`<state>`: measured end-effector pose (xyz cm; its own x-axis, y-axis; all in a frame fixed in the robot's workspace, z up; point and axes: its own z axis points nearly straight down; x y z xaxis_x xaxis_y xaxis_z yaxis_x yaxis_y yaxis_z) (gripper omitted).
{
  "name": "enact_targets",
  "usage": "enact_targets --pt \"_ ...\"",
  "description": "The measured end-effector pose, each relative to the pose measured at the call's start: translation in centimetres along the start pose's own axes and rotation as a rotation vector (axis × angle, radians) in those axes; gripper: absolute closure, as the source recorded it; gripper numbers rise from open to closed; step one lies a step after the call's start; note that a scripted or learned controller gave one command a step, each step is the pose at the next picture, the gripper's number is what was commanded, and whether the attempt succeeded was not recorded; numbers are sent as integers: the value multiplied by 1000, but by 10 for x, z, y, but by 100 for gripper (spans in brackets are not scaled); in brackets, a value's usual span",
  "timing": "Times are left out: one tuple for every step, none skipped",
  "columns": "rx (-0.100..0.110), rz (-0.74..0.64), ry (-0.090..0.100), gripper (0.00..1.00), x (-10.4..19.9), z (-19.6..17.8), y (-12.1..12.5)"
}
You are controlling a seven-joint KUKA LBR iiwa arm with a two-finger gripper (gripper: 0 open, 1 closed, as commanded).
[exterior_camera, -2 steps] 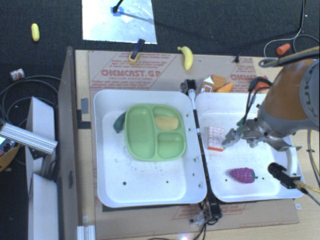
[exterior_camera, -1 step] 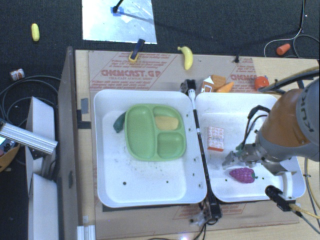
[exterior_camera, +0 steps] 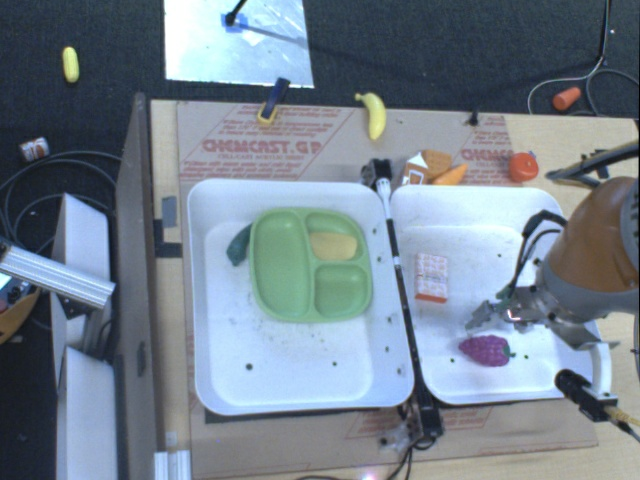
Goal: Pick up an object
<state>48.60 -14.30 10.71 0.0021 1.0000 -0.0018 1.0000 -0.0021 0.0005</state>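
Observation:
In the right bin (exterior_camera: 470, 236), a purple bunch of grapes (exterior_camera: 485, 350) lies near the front. A small white and red packet (exterior_camera: 432, 276) lies toward that bin's left side. My gripper (exterior_camera: 492, 315) hangs low over the right bin, just above and slightly right of the grapes, with the orange-banded arm behind it at the right edge. Nothing is visibly held. The left bin (exterior_camera: 225, 348) holds a green divided tray (exterior_camera: 300, 278) with a yellow item (exterior_camera: 335, 245) in one compartment. A dark green object (exterior_camera: 238, 244) lies beside the tray's left edge.
Behind the bins on the cardboard lie a banana (exterior_camera: 375, 115), orange and white items (exterior_camera: 438, 169) and a red object (exterior_camera: 523, 167). A black divider (exterior_camera: 397, 268) runs between the bins. Cables hang beside the arm.

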Motion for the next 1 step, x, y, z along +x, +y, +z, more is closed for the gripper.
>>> enact_targets --pt "-14 -8 -1 0 15 -123 3"
